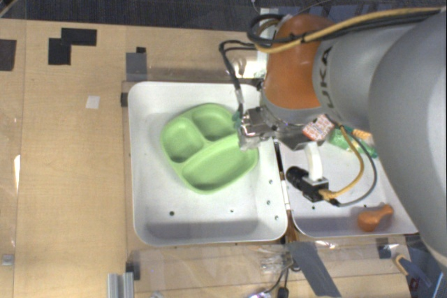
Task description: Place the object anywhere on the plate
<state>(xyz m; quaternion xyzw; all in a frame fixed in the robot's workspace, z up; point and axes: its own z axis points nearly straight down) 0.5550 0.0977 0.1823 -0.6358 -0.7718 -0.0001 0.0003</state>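
- The gripper (249, 130) hangs over the right rim of the green divided plate (207, 146), at about three o'clock on the plate; whether it is clenched on something or released cannot be told from this angle, since the wrist hides the tips.
- No object can be made out at the gripper. Loose candidates lie in the right bin (349, 220): an orange-brown piece (374, 216) near its five o'clock corner, and a pink-and-white item (320, 128) with a green one (341, 140) beside it, just under the arm.
- The plate sits tilted in the left bin (150, 206), its large compartment towards five o'clock.
- White bin floor lies around the plate; the table (63, 171) lies at nine o'clock.
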